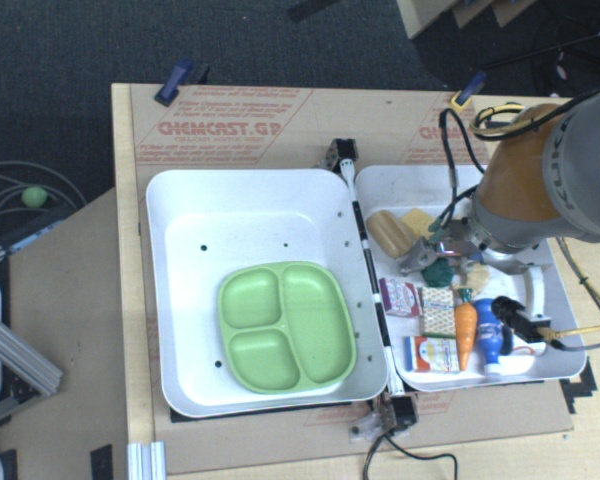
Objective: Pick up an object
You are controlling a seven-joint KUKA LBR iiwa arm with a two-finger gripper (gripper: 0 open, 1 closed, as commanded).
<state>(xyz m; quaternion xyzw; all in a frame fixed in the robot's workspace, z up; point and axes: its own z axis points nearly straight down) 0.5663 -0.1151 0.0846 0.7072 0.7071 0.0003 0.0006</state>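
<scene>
Right of centre, the gripper point(442, 253) is being held low inside the right bin point(410, 180), over the clutter in its upper half. Arm point(540, 183) is coming in from the right edge, its orange band sitting just above the wrist. Whether the pincer is wide, narrow or holding anything cannot be told: the tips are being masked by the wrist body and by a dark teal item point(442, 271) directly under them.

Candidate objects are all being kept in the right bin. A tan bread-like piece point(388, 230) is lying just left of the gripper, near the bin's left wall. Below it a small printed packet point(400, 296) and a patterned packet point(438, 313) are lying flat, side by side. A toy carrot point(465, 332) is lying lengthwise further down, next to a blue bottle point(489, 336). A flat box point(432, 354) is resting at the bin's lower edge.

The left bin point(180, 268) is being occupied by a green divided plate point(285, 325) sitting in its lower middle, well apart from the gripper.

Judgement: the descent is probably being aimed at the teal item or the bread piece, since both are nearest the tool. The objects are crowded together, so a neighbour being nudged or a grasp closing on nothing is the likely failure. No lift is being shown yet.
</scene>
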